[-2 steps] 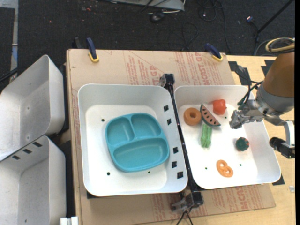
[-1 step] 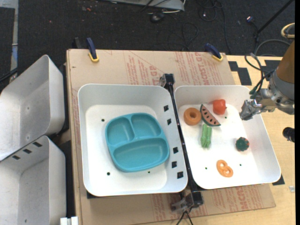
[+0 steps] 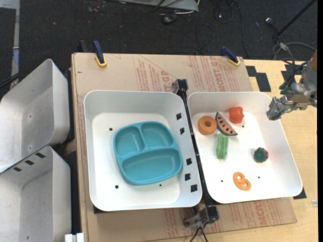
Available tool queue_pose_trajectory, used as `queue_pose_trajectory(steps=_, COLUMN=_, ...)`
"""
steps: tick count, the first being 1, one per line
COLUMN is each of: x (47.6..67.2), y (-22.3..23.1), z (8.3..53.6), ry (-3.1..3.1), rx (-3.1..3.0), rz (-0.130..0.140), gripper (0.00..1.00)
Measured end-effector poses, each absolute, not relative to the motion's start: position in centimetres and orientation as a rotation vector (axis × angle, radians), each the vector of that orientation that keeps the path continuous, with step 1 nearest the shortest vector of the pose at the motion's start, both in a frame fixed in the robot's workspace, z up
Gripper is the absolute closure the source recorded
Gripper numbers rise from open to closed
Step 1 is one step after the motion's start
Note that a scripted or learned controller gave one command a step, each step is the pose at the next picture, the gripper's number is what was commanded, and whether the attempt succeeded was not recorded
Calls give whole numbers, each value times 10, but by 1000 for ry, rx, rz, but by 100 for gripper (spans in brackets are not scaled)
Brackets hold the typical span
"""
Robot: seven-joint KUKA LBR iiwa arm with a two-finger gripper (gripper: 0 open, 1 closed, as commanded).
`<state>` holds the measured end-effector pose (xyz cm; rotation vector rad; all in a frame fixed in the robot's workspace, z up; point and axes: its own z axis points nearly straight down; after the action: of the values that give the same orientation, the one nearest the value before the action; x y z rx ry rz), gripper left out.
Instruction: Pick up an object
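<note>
gripper above right bin's far right rim, toys inside

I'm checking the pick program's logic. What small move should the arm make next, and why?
Probably move left and down toward the red toy: the gripper sits at the right bin's upper right rim, holding nothing, and that toy lies nearest.
</note>
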<state>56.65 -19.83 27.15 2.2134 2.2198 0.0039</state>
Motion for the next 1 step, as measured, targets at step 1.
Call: queue_pose_trajectory(steps=1, x=580, y=-148, z=266, ry=2229, rx=2213, rz=2, gripper=100)
